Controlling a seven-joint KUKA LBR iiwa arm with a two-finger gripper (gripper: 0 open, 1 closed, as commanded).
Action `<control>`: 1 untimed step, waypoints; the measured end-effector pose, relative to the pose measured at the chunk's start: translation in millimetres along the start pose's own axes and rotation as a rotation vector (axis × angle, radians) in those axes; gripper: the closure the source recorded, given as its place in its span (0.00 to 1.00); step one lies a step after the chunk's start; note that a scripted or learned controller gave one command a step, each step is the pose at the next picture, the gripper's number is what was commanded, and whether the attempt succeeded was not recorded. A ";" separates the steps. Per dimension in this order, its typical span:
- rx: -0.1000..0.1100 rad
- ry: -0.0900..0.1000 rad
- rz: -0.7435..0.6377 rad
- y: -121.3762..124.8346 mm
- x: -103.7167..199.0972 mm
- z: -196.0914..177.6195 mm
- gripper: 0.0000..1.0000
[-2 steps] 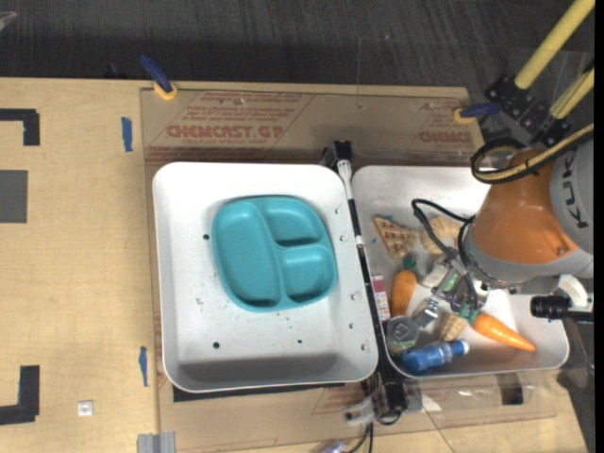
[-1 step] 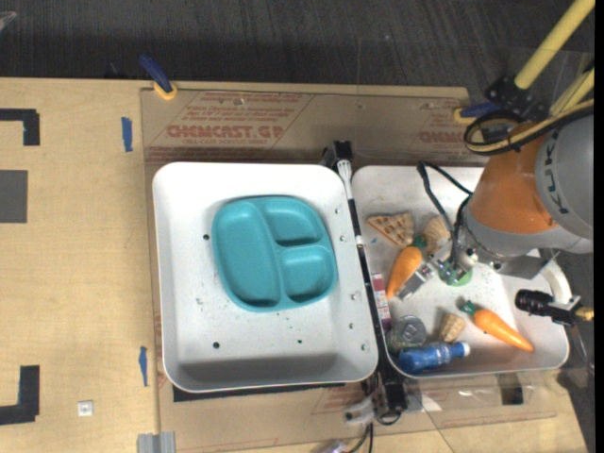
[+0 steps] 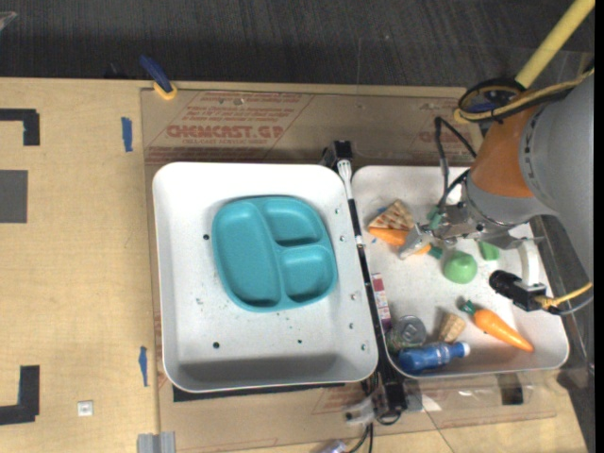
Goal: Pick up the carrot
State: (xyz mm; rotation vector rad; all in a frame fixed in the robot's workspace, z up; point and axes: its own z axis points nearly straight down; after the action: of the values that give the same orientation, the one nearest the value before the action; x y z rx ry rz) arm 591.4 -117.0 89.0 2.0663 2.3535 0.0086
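A carrot (image 3: 500, 327), orange with a green top, lies near the front right corner of the right bin (image 3: 552, 352). A second orange, carrot-like piece (image 3: 389, 236) lies at the bin's back left, beside a tan wedge (image 3: 394, 215). My gripper (image 3: 430, 238) hangs low over the bin's back middle, its tip right next to that orange piece's right end. The wrist hides the contact, so I cannot tell whether anything is held.
A green ball (image 3: 461, 269), a small green piece (image 3: 488, 250), a blue bottle (image 3: 432, 355), a grey can (image 3: 409, 331) and a tan chunk (image 3: 452, 326) share the right bin. The left bin (image 3: 179, 281) holds a teal divided tray (image 3: 274, 251).
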 end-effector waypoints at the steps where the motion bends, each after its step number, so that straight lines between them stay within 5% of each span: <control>1: -0.003 -0.005 -0.006 2.0 0.1 -12.4 1.00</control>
State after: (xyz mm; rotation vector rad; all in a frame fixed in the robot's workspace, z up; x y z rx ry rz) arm 593.2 -116.7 101.4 2.0560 2.3549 0.0072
